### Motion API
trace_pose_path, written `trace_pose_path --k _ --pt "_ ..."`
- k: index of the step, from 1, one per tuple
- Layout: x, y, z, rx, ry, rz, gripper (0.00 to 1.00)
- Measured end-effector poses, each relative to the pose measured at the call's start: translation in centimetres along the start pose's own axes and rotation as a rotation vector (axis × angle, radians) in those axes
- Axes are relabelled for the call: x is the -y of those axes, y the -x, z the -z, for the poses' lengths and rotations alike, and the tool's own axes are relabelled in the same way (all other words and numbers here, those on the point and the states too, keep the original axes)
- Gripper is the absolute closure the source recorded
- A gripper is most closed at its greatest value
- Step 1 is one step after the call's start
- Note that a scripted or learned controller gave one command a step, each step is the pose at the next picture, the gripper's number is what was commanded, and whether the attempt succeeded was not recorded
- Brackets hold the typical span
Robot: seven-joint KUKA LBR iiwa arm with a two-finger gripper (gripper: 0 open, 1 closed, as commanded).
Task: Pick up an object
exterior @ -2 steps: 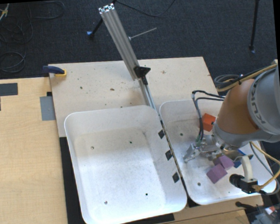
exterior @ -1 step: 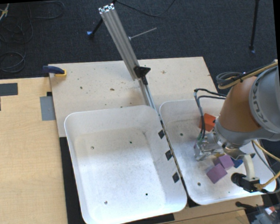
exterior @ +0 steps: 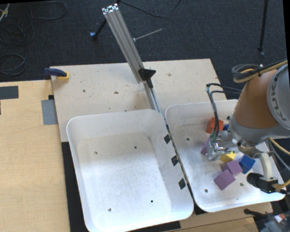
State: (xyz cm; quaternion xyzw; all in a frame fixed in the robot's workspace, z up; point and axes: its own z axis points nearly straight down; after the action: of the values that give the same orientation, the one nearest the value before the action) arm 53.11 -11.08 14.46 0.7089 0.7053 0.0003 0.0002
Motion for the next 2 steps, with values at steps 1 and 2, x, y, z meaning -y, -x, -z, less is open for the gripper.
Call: trace_pose_path --k 1,2 --pt "0.0 0.3 6.3 0.001 0.003 0.006 1.0" --pt "0.0 0.4 7.4 0.0 -0.001 0.007 1.0"
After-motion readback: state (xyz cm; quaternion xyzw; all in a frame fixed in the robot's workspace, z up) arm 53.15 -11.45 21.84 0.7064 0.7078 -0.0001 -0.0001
